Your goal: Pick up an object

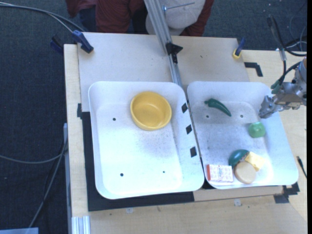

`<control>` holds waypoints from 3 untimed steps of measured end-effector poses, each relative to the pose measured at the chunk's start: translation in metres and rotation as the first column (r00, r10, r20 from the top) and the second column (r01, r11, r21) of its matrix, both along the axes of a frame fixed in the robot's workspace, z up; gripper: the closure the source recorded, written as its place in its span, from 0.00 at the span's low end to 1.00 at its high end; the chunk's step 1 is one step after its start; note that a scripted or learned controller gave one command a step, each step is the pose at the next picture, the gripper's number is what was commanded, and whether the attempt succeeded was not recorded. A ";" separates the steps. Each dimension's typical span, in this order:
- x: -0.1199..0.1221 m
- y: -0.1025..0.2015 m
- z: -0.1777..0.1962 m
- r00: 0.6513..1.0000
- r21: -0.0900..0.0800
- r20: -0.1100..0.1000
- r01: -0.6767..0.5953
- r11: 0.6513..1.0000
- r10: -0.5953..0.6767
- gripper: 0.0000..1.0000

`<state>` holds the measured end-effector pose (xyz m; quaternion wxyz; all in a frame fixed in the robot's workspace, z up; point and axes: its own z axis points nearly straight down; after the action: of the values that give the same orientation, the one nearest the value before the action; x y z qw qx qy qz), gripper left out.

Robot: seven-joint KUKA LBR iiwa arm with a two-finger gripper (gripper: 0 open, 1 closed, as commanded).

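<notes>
My gripper (267, 112) hangs at the right edge of the right bin (222, 89), above its rim. Just below and left of it lies a small green ball (257, 129). A dark green pepper (218, 106) lies near the bin's upper middle. In the bin's lower right corner a teal object (238, 156), a pale yellow block (255, 160), a tan round piece (244, 172) and a small red-and-white box (220, 173) sit close together. Nothing shows between the fingers.
The left bin (105, 145) holds a yellow bowl (150, 110) near its upper edge. A metal pole (161, 28) slants down to the gap between the bins. Blue clamps (82, 41) and a yellow clamp (238, 49) grip the board's far corners.
</notes>
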<state>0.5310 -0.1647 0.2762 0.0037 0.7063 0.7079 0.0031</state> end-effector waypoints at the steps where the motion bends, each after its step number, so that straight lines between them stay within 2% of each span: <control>1: -0.011 0.050 -0.002 1.000 0.008 -0.019 -0.002 1.000 0.002 1.00; 2: -0.009 0.100 0.000 1.000 0.009 -0.020 -0.004 1.000 0.004 1.00; 3: -0.010 0.147 -0.018 1.000 0.007 -0.024 -0.002 1.000 0.003 1.00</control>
<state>0.5211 -0.0175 0.2581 -0.0072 0.7054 0.7087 -0.0028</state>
